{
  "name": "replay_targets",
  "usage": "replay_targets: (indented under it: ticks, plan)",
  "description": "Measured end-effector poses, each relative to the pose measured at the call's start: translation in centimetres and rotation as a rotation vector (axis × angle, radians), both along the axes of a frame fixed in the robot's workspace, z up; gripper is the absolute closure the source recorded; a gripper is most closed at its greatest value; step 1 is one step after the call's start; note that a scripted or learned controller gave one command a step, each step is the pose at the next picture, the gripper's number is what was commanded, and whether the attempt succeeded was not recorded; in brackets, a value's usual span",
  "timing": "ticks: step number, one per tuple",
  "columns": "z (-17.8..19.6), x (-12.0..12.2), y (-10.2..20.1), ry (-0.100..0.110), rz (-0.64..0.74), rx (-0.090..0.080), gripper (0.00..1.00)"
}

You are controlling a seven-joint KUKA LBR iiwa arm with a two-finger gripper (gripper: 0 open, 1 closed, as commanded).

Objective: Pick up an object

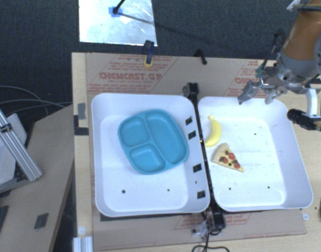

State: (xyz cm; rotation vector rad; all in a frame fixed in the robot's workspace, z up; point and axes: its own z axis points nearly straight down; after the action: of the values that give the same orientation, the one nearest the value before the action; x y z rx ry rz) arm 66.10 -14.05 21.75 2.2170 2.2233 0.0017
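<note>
A yellow banana [214, 132] lies in the right bin [291, 156] near its left wall. Just below it rests a toy pizza slice [227, 158] with red dots. A blue divided plate [152, 139] sits in the left bin [105, 156]. My gripper [258, 93] hangs over the far edge of the right bin, well above and to the right of the banana. Its fingers are spread apart with nothing between them.
A black divider with clips [198, 140] runs between the two bins. The grey arm with its orange band [306, 33] comes in at the upper right. A metal sheet [117, 13] lies behind the bench, and an aluminium frame [11, 140] stands at the left.
</note>
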Motion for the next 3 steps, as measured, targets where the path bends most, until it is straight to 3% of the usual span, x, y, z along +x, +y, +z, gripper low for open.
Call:
replay_targets:
  ticks: [1, 2, 3]
  plan:
    - [-3.5, -4.4, 10.3, 0.007, 0.01, 0.006, 0.0]
    - [-3.3, -10.2, 9.0, 0.005, -0.003, 0.001, 0.0]
    - [-2.8, -12.1, 19.4, 0.003, 0.011, 0.006, 0.0]
